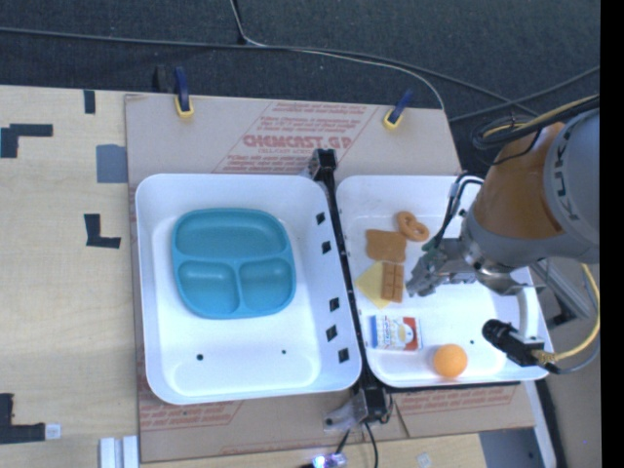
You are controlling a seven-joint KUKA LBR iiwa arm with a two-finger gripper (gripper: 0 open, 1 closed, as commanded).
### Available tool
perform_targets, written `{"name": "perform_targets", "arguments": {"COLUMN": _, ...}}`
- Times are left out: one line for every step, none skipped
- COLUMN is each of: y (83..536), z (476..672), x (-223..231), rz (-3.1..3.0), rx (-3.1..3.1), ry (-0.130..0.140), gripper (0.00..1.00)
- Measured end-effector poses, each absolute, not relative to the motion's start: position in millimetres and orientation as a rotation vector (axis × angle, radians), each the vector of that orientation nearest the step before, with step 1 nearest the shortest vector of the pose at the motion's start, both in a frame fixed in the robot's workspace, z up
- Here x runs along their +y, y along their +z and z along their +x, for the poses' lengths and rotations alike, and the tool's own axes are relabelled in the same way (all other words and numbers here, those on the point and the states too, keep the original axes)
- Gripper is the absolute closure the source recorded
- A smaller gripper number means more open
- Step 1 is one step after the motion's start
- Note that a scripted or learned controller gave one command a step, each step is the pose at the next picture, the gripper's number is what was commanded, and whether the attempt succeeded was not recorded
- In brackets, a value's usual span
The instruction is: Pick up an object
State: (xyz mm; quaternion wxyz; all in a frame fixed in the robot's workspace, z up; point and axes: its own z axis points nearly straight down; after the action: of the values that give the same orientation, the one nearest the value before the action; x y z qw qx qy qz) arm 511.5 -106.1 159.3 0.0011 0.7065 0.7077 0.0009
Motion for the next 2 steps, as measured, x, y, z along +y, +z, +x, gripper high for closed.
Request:
{"name": "perform_targets", "arguments": {"y": 209.4, "z": 513.8, "x": -95.4, "rz": 2.216, "rx": 2.223, "ry": 0.003, "gripper": 1.0}}
{"name": "perform_targets", "arguments": {"y": 251.7, "z": 516.7, "x": -96.5, "rz": 2.218, "rx": 2.221, "ry": 0.002, "gripper": 1.0}}
